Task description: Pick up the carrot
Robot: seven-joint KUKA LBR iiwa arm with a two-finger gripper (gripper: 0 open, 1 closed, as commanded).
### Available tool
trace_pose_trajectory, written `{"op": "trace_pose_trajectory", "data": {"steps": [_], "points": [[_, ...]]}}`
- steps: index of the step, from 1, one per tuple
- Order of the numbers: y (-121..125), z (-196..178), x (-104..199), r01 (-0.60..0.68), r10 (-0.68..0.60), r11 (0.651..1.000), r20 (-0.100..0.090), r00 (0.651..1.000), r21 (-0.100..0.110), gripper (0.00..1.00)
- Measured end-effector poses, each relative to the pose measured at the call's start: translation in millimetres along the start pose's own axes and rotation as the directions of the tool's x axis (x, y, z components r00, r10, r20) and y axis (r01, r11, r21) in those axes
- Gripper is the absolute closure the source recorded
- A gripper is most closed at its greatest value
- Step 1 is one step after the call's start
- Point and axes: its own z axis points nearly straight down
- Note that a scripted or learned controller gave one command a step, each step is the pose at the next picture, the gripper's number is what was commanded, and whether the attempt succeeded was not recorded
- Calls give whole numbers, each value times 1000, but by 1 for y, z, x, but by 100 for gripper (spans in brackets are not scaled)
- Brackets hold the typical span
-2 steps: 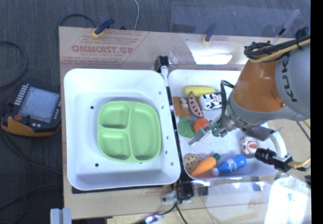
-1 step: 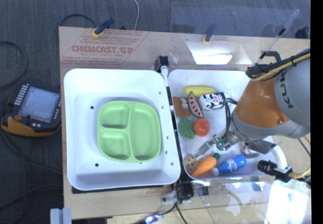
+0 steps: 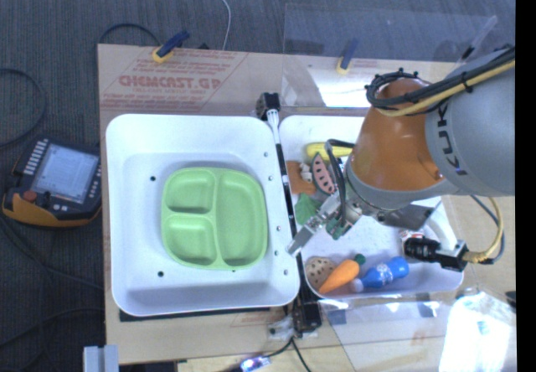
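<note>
The carrot [image 3: 339,275], orange with a green top, lies near the front wall of the right bin [image 3: 435,278]. It sits between a brown round piece [image 3: 317,266] and a blue bottle [image 3: 383,273]. My gripper [image 3: 311,224] hangs low at the left side of the right bin, close to the divider, a short way behind and to the left of the carrot. Nothing orange shows at the gripper. The orange band and grey wrist of the arm [image 3: 398,152] cover much of the bin's middle.
A green divided plate [image 3: 216,216] lies in the left bin [image 3: 134,161]. At the back left of the right bin are a yellow piece [image 3: 316,150], a watermelon slice [image 3: 325,174] and a brown item [image 3: 299,178]. A small green object [image 3: 337,229] sits by the gripper.
</note>
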Motion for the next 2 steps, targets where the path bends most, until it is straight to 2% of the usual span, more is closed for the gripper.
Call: {"op": "trace_pose_trajectory", "data": {"steps": [1,2], "points": [[-46,1,-52,240,-240,971,-1,971,2,0],[-57,91,-73,-64,64,998,0,998,-9,0]]}}
